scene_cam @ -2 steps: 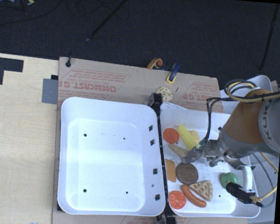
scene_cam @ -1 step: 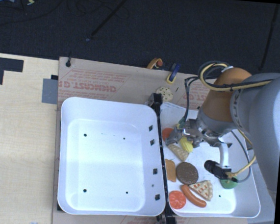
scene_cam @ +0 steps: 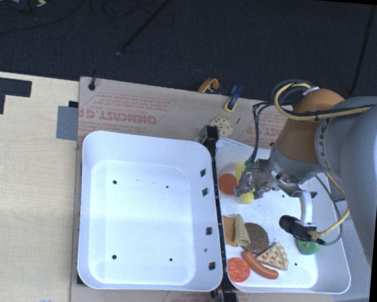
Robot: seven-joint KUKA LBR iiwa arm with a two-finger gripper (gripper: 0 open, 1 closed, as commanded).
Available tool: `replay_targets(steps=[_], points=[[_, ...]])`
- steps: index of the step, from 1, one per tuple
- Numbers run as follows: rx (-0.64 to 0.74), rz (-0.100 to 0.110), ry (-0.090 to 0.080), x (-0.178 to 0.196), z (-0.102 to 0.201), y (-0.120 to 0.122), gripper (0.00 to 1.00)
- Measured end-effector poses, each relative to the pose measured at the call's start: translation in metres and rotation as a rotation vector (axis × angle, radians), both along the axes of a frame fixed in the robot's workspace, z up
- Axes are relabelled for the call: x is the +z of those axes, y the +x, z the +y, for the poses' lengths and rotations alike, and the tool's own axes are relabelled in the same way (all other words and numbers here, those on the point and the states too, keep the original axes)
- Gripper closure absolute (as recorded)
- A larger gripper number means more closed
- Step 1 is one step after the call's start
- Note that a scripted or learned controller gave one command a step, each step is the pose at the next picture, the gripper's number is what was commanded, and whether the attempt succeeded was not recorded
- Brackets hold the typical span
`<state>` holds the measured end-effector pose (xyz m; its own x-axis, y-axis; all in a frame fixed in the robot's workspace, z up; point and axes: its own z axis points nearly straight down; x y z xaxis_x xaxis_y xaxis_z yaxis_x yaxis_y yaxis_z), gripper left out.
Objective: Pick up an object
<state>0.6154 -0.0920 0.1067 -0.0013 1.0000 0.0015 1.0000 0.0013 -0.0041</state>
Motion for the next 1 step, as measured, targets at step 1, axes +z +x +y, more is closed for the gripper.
replay_targets(steps=[1], points=[[0.005, -0.011, 0.0, 0.0867, 0.0544, 0.0312, 1.0]])
